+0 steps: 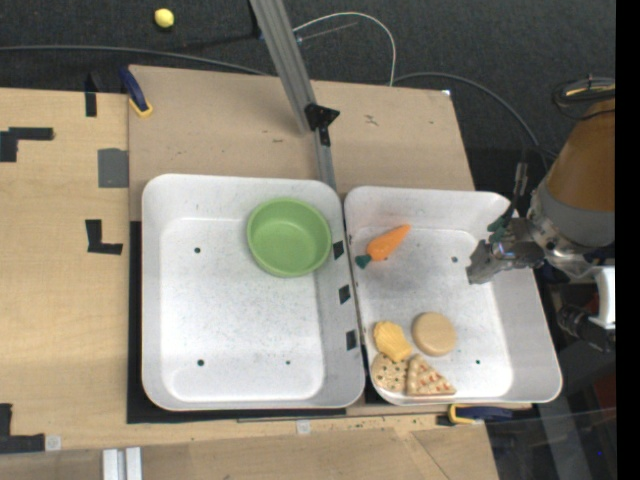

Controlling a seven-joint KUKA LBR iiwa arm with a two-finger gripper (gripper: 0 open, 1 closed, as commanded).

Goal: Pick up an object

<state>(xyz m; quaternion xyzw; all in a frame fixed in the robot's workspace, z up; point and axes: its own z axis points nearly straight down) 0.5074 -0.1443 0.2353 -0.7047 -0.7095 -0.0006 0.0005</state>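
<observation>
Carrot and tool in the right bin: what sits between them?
Nothing. In the camera view, only bare speckled floor of the right bin lies between the toy carrot and the tool.

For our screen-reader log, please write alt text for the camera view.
The pincer hovers at the right bin's right side, holding nothing. That bin holds a toy carrot, a round biscuit and pizza slice; the left bin holds a green bowl.

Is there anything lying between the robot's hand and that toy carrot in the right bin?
Nothing visible. The hand is at the right bin's right side, the carrot up near the divider, with bare bin floor between. The other food pieces lie off that line, toward the near edge.
</observation>
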